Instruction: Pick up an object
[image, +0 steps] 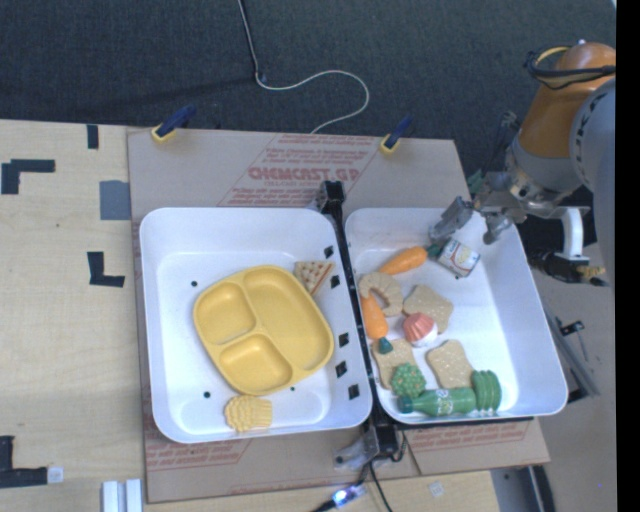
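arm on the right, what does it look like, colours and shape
The arm has rounded grey links with a glossy orange band near the top. Below that sits a darker grey metal wrist section with small fittings. The hand is grey metal with two short fingers. A white bracket-like part sits beside the arm.

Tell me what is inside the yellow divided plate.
The yellow divided plate in the left bin shows three bare compartments with nothing in them. A cracker leans by its far rim, a corn piece lies near its front. What lies beneath it is covered.
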